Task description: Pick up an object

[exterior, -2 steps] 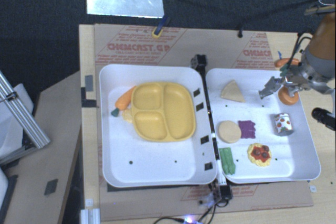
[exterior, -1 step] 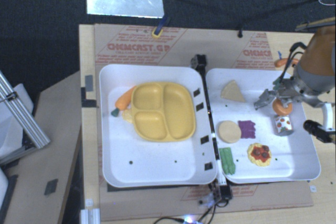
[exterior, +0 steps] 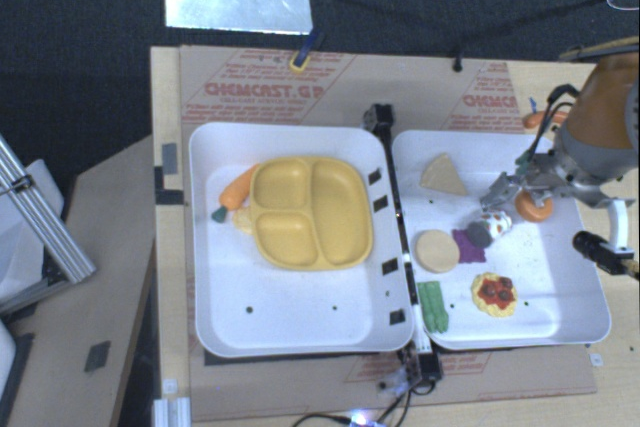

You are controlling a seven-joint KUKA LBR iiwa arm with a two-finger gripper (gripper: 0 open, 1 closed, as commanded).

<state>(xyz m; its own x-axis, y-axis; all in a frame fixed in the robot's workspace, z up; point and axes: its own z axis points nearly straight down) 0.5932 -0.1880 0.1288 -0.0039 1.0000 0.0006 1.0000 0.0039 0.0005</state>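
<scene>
Claw: gripper (exterior: 494, 207) low over the right bin (exterior: 590, 300), fingers slightly apart, nothing between them.
Left bin (exterior: 215, 315): yellow divided tray (exterior: 305, 212) inside, a toy carrot (exterior: 236, 189) touching its left edge.
Centre-right pieces: tan wedge (exterior: 443, 176) at the top, round tan disc (exterior: 436, 251) below it, green stick (exterior: 433, 304) near the front.
Nearest piece: purple flat shape (exterior: 468, 244), ragged-edged, just below the fingertips.
Others: small pizza (exterior: 495, 294) toward the front, orange piece (exterior: 534, 206) beside the wrist.
</scene>
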